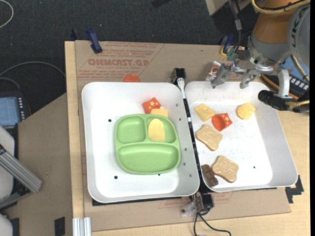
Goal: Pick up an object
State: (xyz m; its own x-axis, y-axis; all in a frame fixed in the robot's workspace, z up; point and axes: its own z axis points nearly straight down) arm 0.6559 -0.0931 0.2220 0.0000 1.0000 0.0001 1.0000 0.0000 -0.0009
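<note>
My gripper (231,79) hangs open over the far rim of the right bin (275,146), with nothing between its fingers. In that bin lie a yellow wedge (204,112), a red piece (221,121), a round yellow waffle-like piece (245,111), two toast slices (209,137) (226,168) and a brown piece (209,175). The left bin (96,132) holds a green divided plate (145,156) with a pale yellow piece (156,130) in its upper right compartment. A red block with a star (151,104) and a yellow bit (159,113) lie just behind the plate.
Both bins rest on a cardboard sheet (113,58). A small orange object (131,78) lies on it behind the left bin. A black clip (178,74) sits where the bins meet at the back. The arm's orange band (275,31) rises at the upper right.
</note>
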